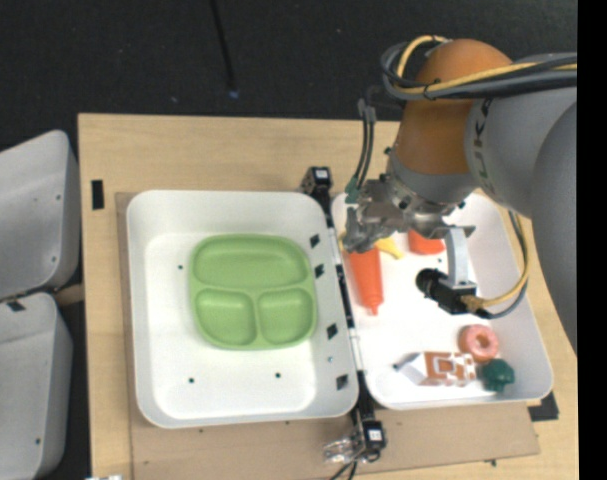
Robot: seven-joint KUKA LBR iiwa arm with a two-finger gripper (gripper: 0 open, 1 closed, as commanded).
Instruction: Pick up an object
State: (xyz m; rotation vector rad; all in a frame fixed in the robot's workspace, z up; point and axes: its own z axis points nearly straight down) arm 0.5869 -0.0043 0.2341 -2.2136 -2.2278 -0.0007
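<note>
Where the grey arm with its orange band reached in from the right, the claw (368,226) hung low over the near-left part of the right-hand shallow white bin (518,268), directly above the upper end of an orange carrot-shaped toy (364,280); whether its fingers were spread or closed, or touching the carrot, could not be told, for the wrist hid them. The carrot lay lengthwise just beside the bin's left wall. A small yellow piece (388,249) and a red-orange block (425,242) sat just beside the claw, partly under the wrist. A black fitting with yellow cable (438,288) hung from the arm over the bin's middle. Toward the near right corner lay a pink ring-shaped toy (478,341), a dark green round toy (497,374) and a flat white and orange packet (438,368), close together. The left-hand shallow white bin (153,368) held a light green plastic plate with three compartments (252,290). Both bins sat on a pale wooden worktop (203,148), with a dark floor beyond and white panels (23,228) at the left.
</note>
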